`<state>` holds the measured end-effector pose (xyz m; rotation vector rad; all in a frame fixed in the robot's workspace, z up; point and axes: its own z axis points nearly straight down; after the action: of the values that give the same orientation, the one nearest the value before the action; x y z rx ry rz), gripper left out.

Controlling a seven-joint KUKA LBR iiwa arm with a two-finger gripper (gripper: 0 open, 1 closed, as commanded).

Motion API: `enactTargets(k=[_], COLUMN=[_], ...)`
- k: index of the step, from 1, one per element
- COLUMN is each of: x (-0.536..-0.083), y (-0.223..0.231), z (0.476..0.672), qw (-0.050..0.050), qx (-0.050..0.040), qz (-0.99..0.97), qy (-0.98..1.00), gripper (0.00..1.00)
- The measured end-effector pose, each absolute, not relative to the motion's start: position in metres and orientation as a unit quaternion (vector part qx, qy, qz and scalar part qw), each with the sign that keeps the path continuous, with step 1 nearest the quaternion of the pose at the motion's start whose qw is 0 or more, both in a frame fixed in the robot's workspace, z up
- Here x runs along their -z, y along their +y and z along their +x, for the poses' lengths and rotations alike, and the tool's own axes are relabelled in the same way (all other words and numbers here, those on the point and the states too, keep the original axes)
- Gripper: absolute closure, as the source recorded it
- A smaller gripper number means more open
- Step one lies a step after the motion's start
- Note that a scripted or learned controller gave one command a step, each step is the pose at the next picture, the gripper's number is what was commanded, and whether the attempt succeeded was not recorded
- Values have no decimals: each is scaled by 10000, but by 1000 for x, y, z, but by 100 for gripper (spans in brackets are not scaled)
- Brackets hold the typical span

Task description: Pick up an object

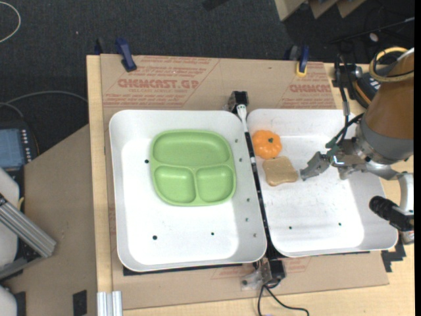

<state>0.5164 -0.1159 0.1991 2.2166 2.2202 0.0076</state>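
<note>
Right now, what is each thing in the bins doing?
Green divided plate: flat in the left bin, nothing on it.
Small orange pumpkin: upright in the right bin, near the divider.
Tan bread slice: lying flat, just below the pumpkin.
Gripper: low over the right bin, beside the bread, holding nothing.

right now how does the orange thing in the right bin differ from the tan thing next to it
The orange pumpkin-like object is round and bright orange, with a small green top; the tan bread-like piece is flat, squarish and pale brown. The orange one lies farther back in the view, the tan one nearer the front and closer to the gripper. Both rest in the right bin, near its left wall, almost touching each other.
</note>
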Motion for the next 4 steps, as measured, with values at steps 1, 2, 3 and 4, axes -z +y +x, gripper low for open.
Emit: enactTargets(k=[1, 2, 3, 4], x=[-87, -84, -84, -273], y=[-172, -134, -131, -88], z=[510, 557, 500, 482], qw=[-28, 16, -35, 66], qx=[20, -11, 15, -60], qz=[7088, 7053, 7080, 7051], qy=[7054, 7089, 7062, 7090], gripper=[0, 0, 0, 0])
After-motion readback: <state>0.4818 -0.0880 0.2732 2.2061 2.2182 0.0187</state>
